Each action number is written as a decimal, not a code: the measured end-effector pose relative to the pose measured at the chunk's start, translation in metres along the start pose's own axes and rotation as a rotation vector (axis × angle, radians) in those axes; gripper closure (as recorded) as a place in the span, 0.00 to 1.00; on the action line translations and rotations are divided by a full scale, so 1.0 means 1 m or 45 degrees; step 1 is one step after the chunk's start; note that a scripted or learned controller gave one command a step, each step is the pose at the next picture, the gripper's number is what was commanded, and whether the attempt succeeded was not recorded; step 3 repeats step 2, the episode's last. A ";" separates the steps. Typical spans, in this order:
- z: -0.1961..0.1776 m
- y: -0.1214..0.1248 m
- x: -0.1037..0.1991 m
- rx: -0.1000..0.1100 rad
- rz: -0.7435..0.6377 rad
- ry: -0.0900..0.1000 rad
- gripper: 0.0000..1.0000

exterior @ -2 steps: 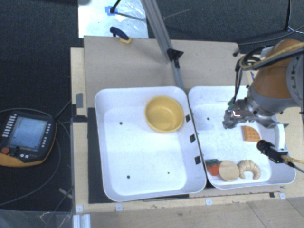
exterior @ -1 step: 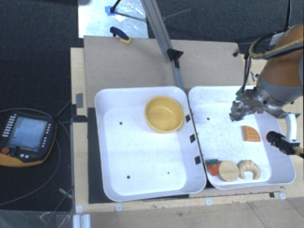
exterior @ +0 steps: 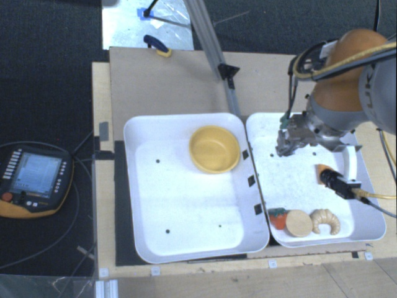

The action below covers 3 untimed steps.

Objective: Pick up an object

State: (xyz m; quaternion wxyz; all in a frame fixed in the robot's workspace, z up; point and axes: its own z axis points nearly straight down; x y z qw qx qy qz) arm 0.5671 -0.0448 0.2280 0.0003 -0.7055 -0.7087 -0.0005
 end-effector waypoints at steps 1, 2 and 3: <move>0.010 0.015 0.051 0.000 0.000 0.000 1.00; 0.009 0.018 0.097 0.000 0.001 0.000 1.00; 0.009 0.018 0.097 0.000 0.001 0.000 1.00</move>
